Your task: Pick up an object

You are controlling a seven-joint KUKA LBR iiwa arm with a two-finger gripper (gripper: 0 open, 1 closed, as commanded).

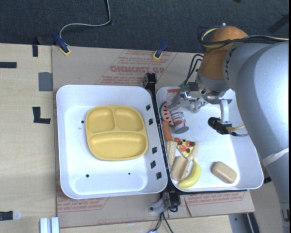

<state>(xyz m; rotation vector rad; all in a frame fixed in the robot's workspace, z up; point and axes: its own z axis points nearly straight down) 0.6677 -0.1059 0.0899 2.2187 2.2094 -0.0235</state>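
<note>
My gripper hangs low over the far left corner of the right bin, under the orange wrist band. Just in front of it a small grey and red can lies on its side; I cannot tell whether they touch. An orange carrot lies along the bin's left wall. Nearer the front sit a pizza slice, a waffle cone, a bun, a yellow banana and a tan bread roll.
The left bin holds a yellow divided plate. The grey arm covers the right bin's right side. A black fitting with a cable hangs beside the wrist. Black clips join the bins.
</note>
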